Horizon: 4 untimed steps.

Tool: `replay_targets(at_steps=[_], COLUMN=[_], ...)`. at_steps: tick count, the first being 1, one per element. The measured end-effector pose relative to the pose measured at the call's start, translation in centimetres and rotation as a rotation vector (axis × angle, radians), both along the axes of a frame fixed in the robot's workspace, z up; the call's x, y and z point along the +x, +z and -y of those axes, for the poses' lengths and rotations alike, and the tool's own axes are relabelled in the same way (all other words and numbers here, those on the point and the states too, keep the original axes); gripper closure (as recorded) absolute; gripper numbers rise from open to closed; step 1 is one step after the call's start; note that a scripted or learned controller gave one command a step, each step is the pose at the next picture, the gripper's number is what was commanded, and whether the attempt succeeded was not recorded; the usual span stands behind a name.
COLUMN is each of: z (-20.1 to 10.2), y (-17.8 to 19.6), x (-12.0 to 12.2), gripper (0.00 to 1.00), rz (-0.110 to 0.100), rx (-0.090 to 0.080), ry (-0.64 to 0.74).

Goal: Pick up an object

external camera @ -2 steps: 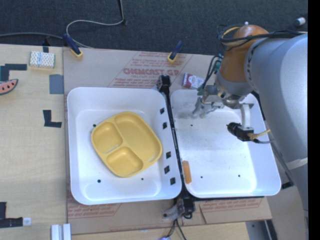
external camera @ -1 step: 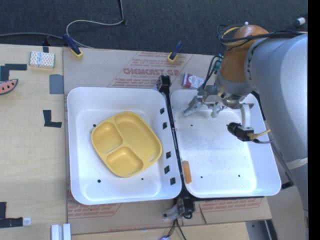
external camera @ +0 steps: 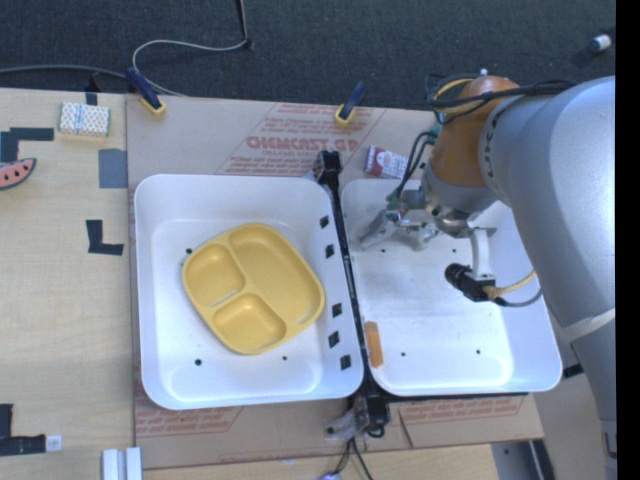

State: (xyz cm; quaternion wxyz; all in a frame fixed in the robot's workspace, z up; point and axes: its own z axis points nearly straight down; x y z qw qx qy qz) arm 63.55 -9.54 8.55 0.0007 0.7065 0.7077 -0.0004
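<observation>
Left bin (external camera: 160, 268) — yellow divided tray (external camera: 252, 286), right bin (external camera: 500, 363) — claw (external camera: 385, 226), grip state unclear

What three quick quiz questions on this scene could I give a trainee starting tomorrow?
1. True or false: the yellow tray lies in the left bin.
2. Over which bin is the end effector? A) left B) right
3. Fill in: the tray has ___ compartments.

Key: 1 true; 2 B; 3 three.
</observation>
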Motion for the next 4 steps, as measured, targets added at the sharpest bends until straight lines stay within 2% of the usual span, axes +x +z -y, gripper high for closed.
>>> replay_targets(at_steps=[1,4], z=[0.0,-0.2], y=[1.0,3.7], x=[0.0,0.0], gripper=[1.0,1.0], rz=[0.001,-0.002], rx=[-0.002,0.0], ry=[0.001,0.004])
